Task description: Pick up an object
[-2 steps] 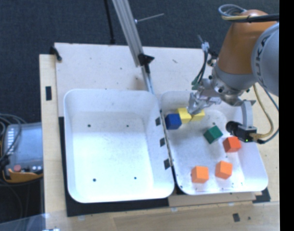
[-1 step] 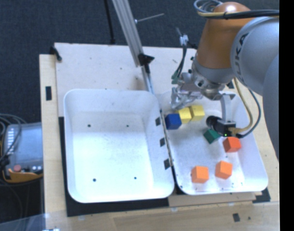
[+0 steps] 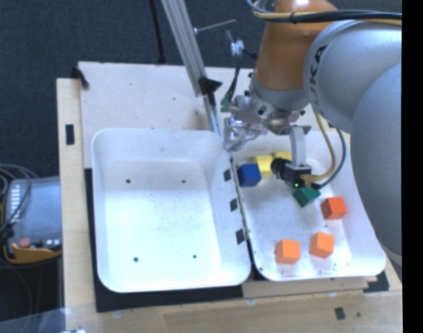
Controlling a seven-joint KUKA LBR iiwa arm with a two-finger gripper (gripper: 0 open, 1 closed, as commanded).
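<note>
The right bin (image 3: 364, 245) holds several small objects. A blue cube (image 3: 249, 175) lies near the divider with a yellow piece (image 3: 265, 164) touching its right side. A green block (image 3: 307, 196) sits further right, partly under a black part of the tool. Three orange cubes (image 3: 334, 207) (image 3: 322, 244) (image 3: 288, 250) lie toward the front. My gripper (image 3: 265, 143) hangs low over the bin's back edge, just above the yellow piece and the blue cube. I see nothing held in it.
The left bin (image 3: 111, 151) stands beside the right one, sharing a divider wall (image 3: 234, 193). A slanted metal rail (image 3: 187, 47) rises behind the bins, close to the gripper's left side. The large grey arm (image 3: 364, 82) covers the right rear of the bench.
</note>
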